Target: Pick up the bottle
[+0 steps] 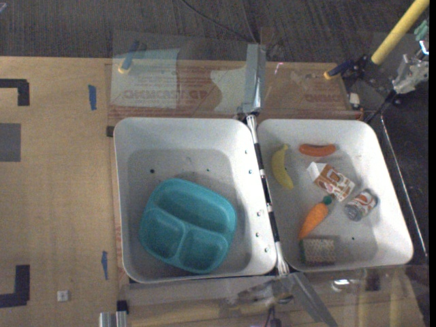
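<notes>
The task has hardly begun: this is the approach, with nothing picked up. The bottle [360, 204] lies on its side on the floor of the right bin [398, 247], towards four o'clock from the bin's middle. It is small, with a red-and-white label and its paler end pointing down towards seven o'clock.

What I take for the tool [411, 75] hangs outside the bin, out past its one o'clock corner and well apart from the bottle. It is too small and cluttered up there to tell whether it is wide or narrow.

The bottle has close neighbours. A printed packet [334, 180] sits just beside it at ten o'clock, and a carrot [315, 218] lies near at nine o'clock. A banana [281, 167] and a sausage [317, 149] are further off. A teal divided plate [187, 225] sits in the left bin [126, 203].

Next, I'd judge, the tool must travel towards seven o'clock, settle above the bottle and come down across its narrow width — clear of the packet, since a lying bottle may roll if nudged.
</notes>
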Controlling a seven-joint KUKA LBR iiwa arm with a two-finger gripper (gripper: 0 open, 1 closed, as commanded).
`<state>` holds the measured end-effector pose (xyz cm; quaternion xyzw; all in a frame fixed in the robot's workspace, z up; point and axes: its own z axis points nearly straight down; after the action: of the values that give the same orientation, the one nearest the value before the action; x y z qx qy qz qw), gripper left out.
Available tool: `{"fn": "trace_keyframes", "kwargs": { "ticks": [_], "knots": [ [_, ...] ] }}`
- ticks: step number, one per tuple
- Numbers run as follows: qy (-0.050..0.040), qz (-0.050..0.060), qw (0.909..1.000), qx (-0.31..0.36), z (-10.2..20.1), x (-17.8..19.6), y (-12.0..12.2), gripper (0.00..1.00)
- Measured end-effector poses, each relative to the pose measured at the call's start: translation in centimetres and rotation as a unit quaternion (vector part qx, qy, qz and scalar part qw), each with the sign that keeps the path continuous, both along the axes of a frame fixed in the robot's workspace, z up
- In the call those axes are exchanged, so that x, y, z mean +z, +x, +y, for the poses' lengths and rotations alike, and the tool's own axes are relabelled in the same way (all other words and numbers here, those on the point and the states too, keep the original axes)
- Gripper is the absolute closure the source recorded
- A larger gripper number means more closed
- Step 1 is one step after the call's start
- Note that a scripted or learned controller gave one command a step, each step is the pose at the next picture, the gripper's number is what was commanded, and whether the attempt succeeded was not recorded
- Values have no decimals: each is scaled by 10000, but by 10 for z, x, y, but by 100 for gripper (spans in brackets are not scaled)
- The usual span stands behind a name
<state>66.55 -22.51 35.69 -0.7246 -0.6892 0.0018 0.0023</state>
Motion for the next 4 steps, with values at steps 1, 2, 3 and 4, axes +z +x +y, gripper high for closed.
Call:
{"fn": "trace_keyframes", "kwargs": {
  "ticks": [1, 2, 3, 4],
  "knots": [
    [-6, -3, 9948, -1016, 73, 32, -30, 100],
    [-10, 6, 9949, -1010, 74, 40, -29, 100],
    [-15, 10, 9949, -1008, 74, 49, -28, 100],
    [-8, -16, 9999, -139, 83, 67, -41, 100]
  ]
}}
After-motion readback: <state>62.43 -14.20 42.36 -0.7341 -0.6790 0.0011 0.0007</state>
